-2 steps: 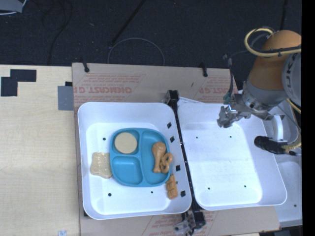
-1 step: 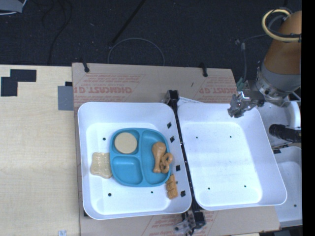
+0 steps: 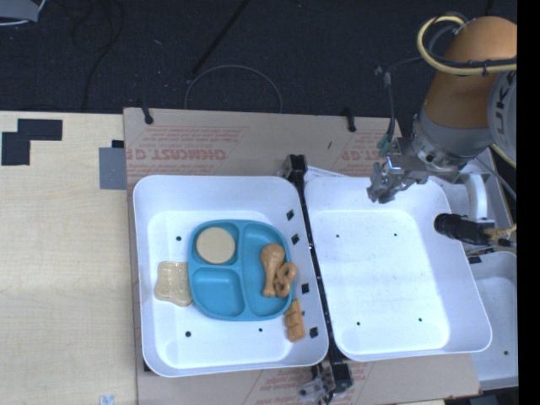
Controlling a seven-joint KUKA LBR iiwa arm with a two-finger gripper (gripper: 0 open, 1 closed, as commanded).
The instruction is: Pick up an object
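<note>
A blue sectioned plate (image 3: 221, 295) lies in the left bin (image 3: 160, 201). On it rest a round tan cookie (image 3: 215, 245), a tan drumstick-shaped piece (image 3: 272, 266) and a small pretzel (image 3: 286, 278). A pale bread slice (image 3: 173, 283) lies just left of the plate, and a small brown pastry (image 3: 294, 320) sits at the plate's lower right. My gripper (image 3: 384, 185) hangs over the back left corner of the right bin (image 3: 396, 344), far from all the food items, with nothing seen between its fingers.
A black divider with clips (image 3: 305, 251) runs between the two bins. A black cylindrical part (image 3: 456, 225) juts in at the right bin's right rim. Cardboard (image 3: 219, 146) lies beneath the bins, and cables cross the dark floor behind.
</note>
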